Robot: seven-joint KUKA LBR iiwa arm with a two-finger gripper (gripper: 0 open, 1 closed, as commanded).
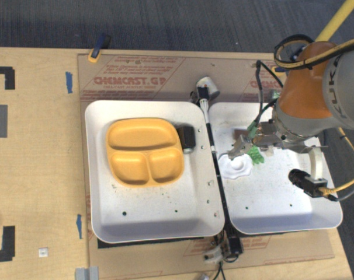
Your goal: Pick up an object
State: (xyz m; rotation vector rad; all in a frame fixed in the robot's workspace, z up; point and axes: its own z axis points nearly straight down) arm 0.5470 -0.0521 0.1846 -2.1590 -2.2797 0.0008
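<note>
1. Hovering over the right bin [294, 217], my gripper [247, 147] sits just above a white object [234, 167] and a small green piece [256, 155]; whether it is open or closed, I cannot tell.
2. The white object looks soft and light; I'd pinch its bunched middle.
3. The left bin [107, 214] holds a yellow divided tray [145, 150] and a dark block [187, 137].

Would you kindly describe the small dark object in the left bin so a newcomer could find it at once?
Start at the left bin, which holds a large yellow divided tray. The small black block sits right against that tray's upper right edge, near the divider between the bins. It is dark and boxy, and far smaller than the tray.
</note>
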